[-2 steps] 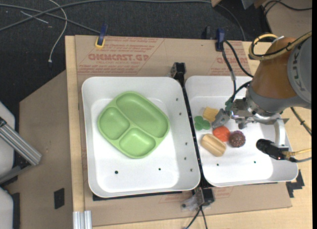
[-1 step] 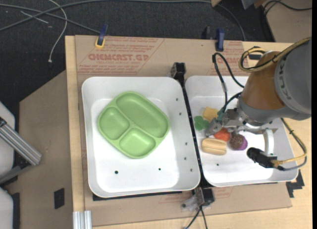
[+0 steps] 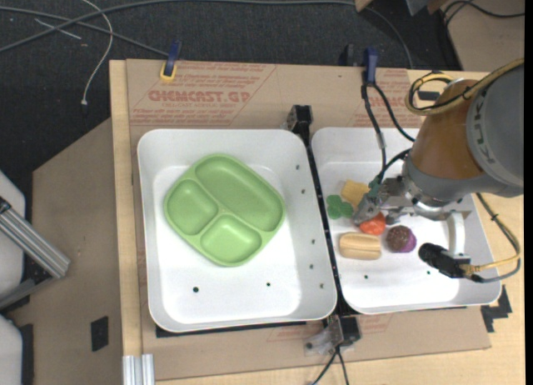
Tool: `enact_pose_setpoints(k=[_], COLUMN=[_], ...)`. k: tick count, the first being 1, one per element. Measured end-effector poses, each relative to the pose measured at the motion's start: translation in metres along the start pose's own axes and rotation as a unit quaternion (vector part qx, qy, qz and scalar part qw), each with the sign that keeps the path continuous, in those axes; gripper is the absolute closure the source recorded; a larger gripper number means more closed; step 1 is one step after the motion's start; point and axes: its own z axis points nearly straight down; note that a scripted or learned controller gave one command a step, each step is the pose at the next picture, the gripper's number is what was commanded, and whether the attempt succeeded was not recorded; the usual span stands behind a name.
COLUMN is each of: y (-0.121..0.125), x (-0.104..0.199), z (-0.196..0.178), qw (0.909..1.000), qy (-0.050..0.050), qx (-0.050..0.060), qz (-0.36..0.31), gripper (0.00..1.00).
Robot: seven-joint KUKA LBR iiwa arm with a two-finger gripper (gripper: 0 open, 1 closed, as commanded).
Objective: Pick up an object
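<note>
My gripper [image 3: 376, 206] hangs low over the left half of the right bin [image 3: 416, 292]. Small items crowd around it. A red-orange piece [image 3: 372, 227] lies just below the gripper, partly covered by it. A yellow block [image 3: 354, 191] and a green piece [image 3: 337, 206] sit to its left. Below lie a tan bread roll [image 3: 360, 247] and a purple ball [image 3: 400, 239]. Whether anything is gripped is hidden by the wrist.
The left bin [image 3: 166, 292] holds a green divided plate [image 3: 223, 208]. The grey arm with its orange band [image 3: 445, 146] covers the right bin's upper right. Blue clamps [image 3: 172, 58] and cables lie along the bench's far edge.
</note>
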Motion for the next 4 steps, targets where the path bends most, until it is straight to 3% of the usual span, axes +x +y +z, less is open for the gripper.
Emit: enact_pose_setpoints(k=[2,3,4], y=[0.008,0.008,0.021], x=[-0.003,-0.003,0.049], z=[-0.125,-0.158,-0.162], qw=[1.0,1.0,1.0], qy=[-0.002,-0.001,0.0], qx=[-0.004,-0.002,-0.001], qz=[-0.001,-0.002,-0.004], gripper=[1.0,1.0,1.0])
